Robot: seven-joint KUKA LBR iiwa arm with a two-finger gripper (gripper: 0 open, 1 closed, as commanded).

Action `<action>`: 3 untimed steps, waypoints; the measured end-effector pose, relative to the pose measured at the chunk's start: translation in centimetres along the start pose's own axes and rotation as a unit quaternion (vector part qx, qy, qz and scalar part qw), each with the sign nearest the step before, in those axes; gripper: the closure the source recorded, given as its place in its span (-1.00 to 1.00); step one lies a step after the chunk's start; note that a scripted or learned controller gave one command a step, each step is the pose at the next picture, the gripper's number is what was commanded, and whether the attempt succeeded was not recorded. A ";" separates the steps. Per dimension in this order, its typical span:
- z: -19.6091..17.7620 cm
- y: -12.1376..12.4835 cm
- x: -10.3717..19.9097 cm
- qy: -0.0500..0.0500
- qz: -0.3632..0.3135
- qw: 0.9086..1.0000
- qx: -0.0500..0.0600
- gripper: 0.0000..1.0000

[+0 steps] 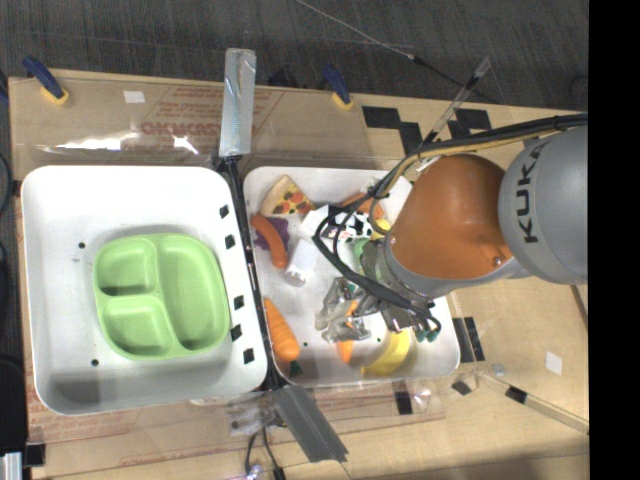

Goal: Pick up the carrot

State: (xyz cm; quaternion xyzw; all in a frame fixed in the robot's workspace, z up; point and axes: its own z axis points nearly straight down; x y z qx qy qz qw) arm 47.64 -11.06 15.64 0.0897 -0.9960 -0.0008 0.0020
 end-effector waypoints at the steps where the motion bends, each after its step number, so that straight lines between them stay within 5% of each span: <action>1: -7.5 0.7 -4.8 -0.005 -0.019 1.000 0.003 1.00; 2: -3.9 -2.7 -1.6 -0.001 -0.181 0.984 0.002 1.00; 3: -3.9 -2.7 -1.6 -0.001 -0.181 0.983 0.001 -1.00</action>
